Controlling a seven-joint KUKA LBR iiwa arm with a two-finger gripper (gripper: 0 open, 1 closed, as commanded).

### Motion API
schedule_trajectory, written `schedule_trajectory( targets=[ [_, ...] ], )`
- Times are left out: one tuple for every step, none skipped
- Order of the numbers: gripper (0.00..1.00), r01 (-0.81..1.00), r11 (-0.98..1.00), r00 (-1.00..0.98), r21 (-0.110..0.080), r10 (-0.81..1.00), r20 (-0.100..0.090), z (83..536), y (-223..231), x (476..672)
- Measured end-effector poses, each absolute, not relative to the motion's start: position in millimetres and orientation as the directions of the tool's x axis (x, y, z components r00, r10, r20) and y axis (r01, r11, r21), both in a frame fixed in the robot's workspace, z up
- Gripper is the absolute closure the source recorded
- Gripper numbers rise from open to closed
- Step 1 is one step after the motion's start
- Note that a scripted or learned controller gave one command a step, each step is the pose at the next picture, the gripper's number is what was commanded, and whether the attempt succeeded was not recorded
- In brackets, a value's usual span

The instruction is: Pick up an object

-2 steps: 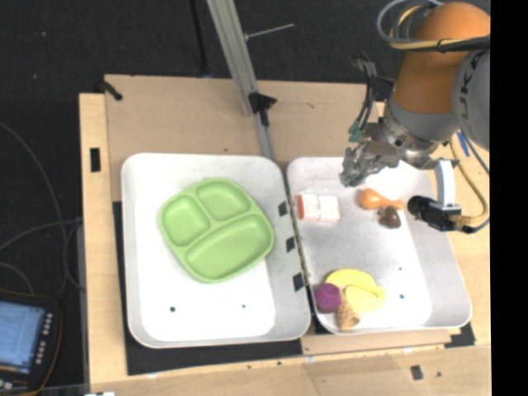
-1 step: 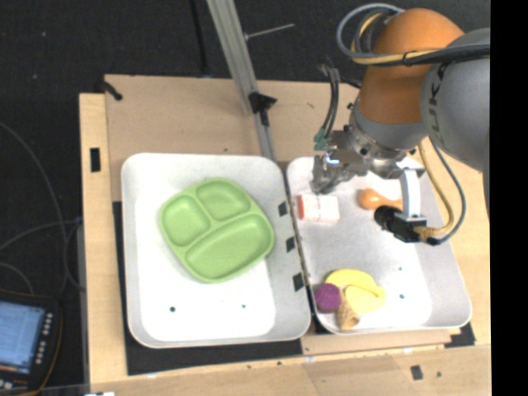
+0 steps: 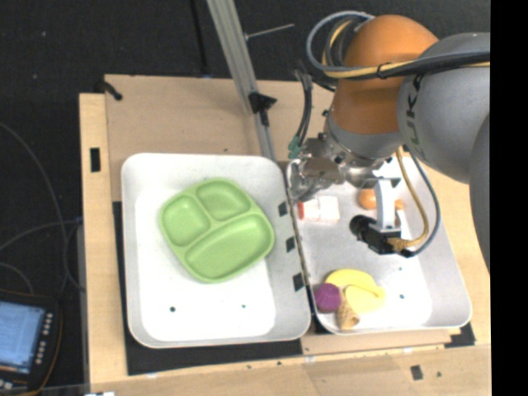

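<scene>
The grey arm [image 3: 429,97] with its orange band hangs low over the right bin [image 3: 445,291], its gripper [image 3: 318,180] near that bin's upper-left corner, just above a small white block with a red edge [image 3: 319,210]. The green divided plate [image 3: 217,229] lies in the left bin [image 3: 148,304]. By my reading the step is the descent onto a target, the white block likeliest; next comes closing squarely across its short side. Its long axis runs left-right. Whether the pincer is apart or together, I cannot tell. A yellow piece [image 3: 356,289] and purple ball [image 3: 327,297] sit at the bin's near edge.
</scene>
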State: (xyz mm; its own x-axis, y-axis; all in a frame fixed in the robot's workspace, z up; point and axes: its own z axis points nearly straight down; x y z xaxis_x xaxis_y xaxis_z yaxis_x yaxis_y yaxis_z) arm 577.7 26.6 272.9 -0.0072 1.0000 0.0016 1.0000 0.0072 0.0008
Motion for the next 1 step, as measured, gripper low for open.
schedule_trajectory(
  targets=[
    [1.00, 1.000, 0.008, -0.008, 0.000, 1.000, 0.002, 271.2, 79.8, 564.2]
  ],
)
